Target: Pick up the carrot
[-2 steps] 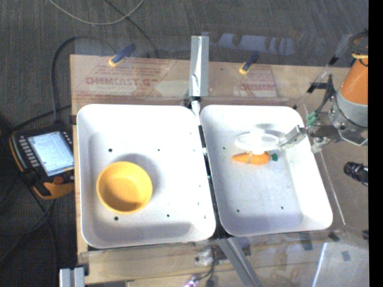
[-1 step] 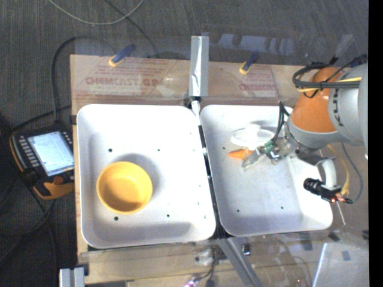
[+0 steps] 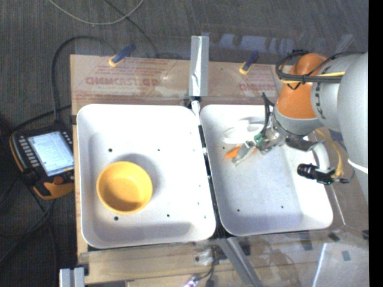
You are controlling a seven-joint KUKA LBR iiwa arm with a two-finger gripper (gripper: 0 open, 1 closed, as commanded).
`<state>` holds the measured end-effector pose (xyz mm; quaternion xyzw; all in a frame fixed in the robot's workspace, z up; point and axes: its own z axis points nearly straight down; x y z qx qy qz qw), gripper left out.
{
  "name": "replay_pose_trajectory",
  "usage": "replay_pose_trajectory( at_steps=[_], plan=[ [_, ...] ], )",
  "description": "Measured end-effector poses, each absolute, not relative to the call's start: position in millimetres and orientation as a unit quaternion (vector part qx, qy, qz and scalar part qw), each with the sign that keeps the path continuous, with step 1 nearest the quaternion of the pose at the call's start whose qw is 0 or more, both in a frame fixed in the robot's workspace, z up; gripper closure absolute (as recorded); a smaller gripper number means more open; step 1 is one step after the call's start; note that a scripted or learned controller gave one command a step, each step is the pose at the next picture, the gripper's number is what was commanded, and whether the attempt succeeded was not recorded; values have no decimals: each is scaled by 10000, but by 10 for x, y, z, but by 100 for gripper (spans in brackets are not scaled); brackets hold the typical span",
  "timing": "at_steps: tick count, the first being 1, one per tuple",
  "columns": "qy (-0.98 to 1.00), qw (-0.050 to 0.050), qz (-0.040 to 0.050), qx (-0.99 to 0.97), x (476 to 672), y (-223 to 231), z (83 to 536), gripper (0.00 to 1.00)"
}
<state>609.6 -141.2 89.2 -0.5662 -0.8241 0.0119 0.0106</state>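
The table (image 3: 173, 82) fills the middle of the frame and carries two white bins side by side. The left bin (image 3: 173, 178) holds a yellow bowl (image 3: 124, 186) in its lower left part, well apart from anything I need. The right bin (image 3: 281, 202) is where my work lies, and my arm (image 3: 335, 100) reaches into it from the right edge of the frame, its orange band at the upper right.

My hand (image 3: 258, 142) sits low over the upper part of the right bin, near the middle of its width. The carrot (image 3: 240, 151) lies in that same upper part, just to the left of my hand and a little below it, touching or all but touching the tip. Its long axis runs on a slant, from lower left up toward the right, so it points almost straight at my hand. I judge the grasp turns on that: I would have to close across the carrot's width, not along its length.

Whether my hand is open, closed or already on the carrot, I cannot tell; the parts there are too small and crowded.
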Motion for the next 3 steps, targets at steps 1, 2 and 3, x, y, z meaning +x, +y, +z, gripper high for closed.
replay_pose_trajectory(
  at_steps=[1,2,3],
  plan=[
    [-8868,70,129,-4619,6154,-1196,893,0],
    [-8867,128,144,-4619,6128,-1192,945,100],
    [-8538,21,4,-5206,5668,-661,1818,100]
  ],
)
